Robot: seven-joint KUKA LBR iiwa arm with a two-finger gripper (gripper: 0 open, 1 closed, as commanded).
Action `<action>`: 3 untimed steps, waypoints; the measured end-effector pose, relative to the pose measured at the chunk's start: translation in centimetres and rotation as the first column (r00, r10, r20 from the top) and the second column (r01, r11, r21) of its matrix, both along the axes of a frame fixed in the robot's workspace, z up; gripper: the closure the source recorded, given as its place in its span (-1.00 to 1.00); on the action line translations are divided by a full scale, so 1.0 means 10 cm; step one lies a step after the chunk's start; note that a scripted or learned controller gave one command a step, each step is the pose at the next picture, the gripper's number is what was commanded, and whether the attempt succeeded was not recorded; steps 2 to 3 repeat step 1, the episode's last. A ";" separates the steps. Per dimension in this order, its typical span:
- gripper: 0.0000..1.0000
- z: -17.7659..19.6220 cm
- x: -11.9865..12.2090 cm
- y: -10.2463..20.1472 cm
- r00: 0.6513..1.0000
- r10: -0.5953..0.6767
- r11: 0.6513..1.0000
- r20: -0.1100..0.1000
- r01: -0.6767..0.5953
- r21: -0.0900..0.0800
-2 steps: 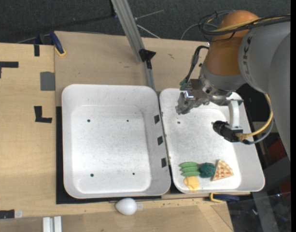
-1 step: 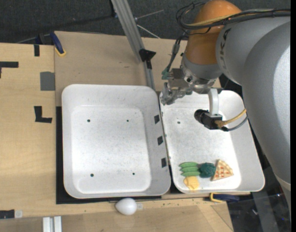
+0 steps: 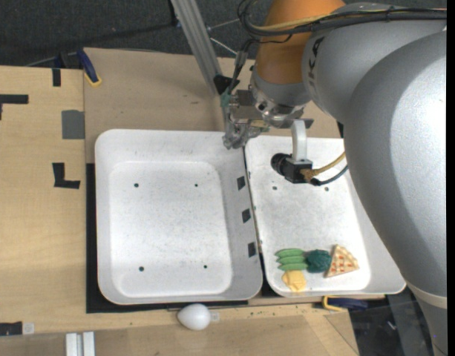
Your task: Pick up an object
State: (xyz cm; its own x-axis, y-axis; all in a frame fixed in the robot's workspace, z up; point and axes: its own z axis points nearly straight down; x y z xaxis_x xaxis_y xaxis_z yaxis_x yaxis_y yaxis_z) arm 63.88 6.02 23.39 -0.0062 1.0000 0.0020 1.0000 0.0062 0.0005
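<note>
Camera view: triangular waffle-textured toy (image 3: 341, 261), smooth white egg (image 3: 194, 317).

Arm (image 3: 390, 124) cut off by right and top edges; its bulk hides right bin's (image 3: 301, 213) far-right rim. Gripper (image 3: 234, 136) fingers too small to read.

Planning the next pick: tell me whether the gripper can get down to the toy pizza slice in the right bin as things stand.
Probably yes. The pizza slice lies uncovered near the right bin's front edge, touching only the small green toy beside it. The gripper hovers at the bins' far end, with nothing standing between.
</note>
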 end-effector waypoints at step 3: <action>1.00 0.00 0.41 0.33 1.000 -0.002 1.000 0.001 0.002 -0.001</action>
